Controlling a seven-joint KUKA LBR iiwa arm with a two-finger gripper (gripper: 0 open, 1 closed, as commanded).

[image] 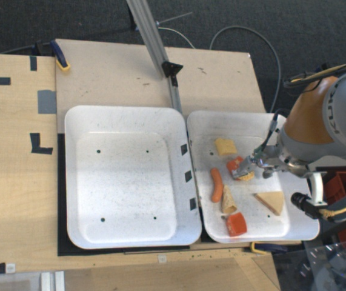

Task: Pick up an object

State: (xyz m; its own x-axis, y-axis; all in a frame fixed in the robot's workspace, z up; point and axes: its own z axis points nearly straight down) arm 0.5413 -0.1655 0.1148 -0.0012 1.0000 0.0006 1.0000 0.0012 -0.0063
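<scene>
The right bin (254, 123) holds several small food toys. A yellow block (225, 146) lies near its middle. An orange sausage (216, 185) and a tan cone (228, 201) lie left of centre. A red pepper piece (236, 224) sits by the front rim, and a cheese wedge (271, 202) lies at the front right. My gripper (247, 168) is low in this bin, right against a small red piece (235, 163), with a small tan bit (245, 176) just beneath it. Whether the red piece is held cannot be made out.
The left bin (124, 174) stands beside the right one, sharing a raised divider rim. A metal pole (151, 32) slants in from the top toward the bins' junction. The arm's orange band (309, 117) hangs over the right bin's right edge. Cables trail behind the bench.
</scene>
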